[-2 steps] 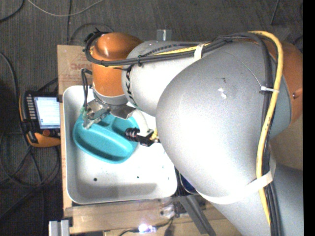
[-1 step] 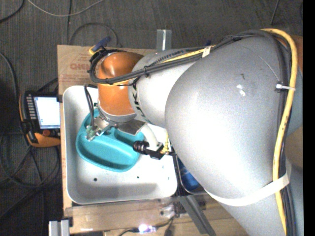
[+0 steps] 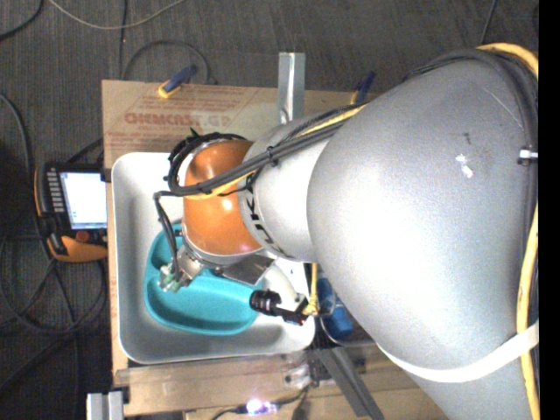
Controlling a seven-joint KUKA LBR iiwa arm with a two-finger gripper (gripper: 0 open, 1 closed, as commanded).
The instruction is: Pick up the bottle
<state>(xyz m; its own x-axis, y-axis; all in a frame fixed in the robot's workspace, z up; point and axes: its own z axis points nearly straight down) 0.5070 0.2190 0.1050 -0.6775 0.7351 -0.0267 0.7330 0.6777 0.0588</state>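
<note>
The grey arm (image 3: 411,217) covers most of the bench, and its orange band (image 3: 214,204) hangs over the left white bin (image 3: 131,234). Below the band, my gripper (image 3: 175,276) points down into that bin, right over a teal plastic object (image 3: 206,304) lying near the bin's front. I cannot tell whether this teal object is the bottle. My gripper sits at its left end, touching or nearly touching it. A white item (image 3: 287,285) and a dark blue item (image 3: 337,318) peek out from under the arm, at the left bin's right wall.
A brown cardboard sheet (image 3: 175,116) lies under the bins' far side, with a blue clamp (image 3: 177,79) on its edge. An orange-cased pendant screen (image 3: 74,204) sits left of the bench. Cables run over the dark floor. A metal post (image 3: 291,77) stands behind the bins.
</note>
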